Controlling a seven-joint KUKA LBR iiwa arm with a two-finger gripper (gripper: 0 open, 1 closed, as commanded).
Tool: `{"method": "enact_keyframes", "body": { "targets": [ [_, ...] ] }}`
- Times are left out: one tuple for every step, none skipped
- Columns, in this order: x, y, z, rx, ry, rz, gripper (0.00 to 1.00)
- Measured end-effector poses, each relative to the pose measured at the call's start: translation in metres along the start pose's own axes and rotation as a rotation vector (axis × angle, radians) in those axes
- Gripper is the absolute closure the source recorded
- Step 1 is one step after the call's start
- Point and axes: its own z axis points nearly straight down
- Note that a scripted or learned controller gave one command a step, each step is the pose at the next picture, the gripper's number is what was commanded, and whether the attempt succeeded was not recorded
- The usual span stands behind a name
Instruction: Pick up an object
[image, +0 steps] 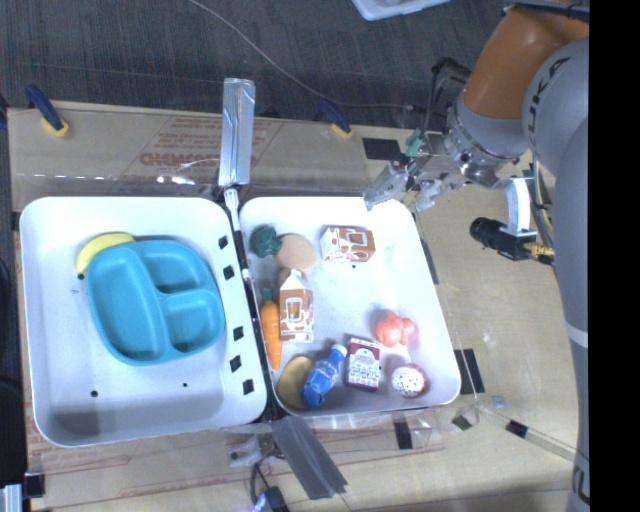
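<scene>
We take the small house-printed carton (347, 243) as the nearest candidate: it lies in the right bin (432, 300), close to that bin's far rim and just below the gripper (398, 190). It is white with brown and orange print, lying flat, with bare white floor on its right and in front of it. The gripper hangs over the far right corner of the bin, above the rim, holding nothing; its two fingers look spread apart.

To the carton's left we see a tan round piece (295, 250) touching a dark teal lump (264, 240). Nearer the camera a second, upright house carton (296, 305) stands just beside a carrot (271, 335), which lies along the bin's left wall. Along the near rim things crowd together: a yellowish disc (293, 381), a blue bottle (323, 375), a dark red carton (363, 364) and a speckled white ball (408, 380), with a pink-orange fruit (394, 328) just behind. The middle right of the floor is open.

The left bin (50, 330) holds a blue divided tray (155, 300) resting partly over a banana (103, 246).
</scene>
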Motion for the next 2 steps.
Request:
{"method": "enact_keyframes", "body": {
  "targets": [
    [0.090, -0.032, 0.164, 0.009, 0.002, -0.071, 0.00],
    [0.055, 0.014, 0.191, 0.034, 0.014, -0.040, 0.00]
  ]
}}
